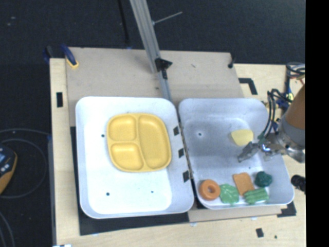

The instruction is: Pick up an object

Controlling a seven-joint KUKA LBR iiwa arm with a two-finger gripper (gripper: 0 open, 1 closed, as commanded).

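Pale yellow, the wedge (241, 136) lies on the floor of the right bin (216, 112), just up and to the left of the gripper (250, 151) and apart from it — nothing sits between the fingers. They look spread a little, two grey tips angled down and left toward the bin floor, though the blur makes their width hard to judge.

Below the gripper, along the near wall of the same bin, a row of small things lies close together: an orange block (242, 182) almost straight under it, a dark green lump (263, 178) down and to the right, a light green piece (256, 195) lower still, another green piece (229, 193) down and to the left, and an orange ring (209, 189) farthest left in that row, touching or nearly touching the green piece beside it.

Behind the gripper, to its right, the arm (295, 122) comes in with its orange band and dark cables.

Well to the left of the gripper, past the wall where the bins meet, the left bin (92, 189) holds a yellow tray (139, 141) with three compartments, lying flat — two above, one below.
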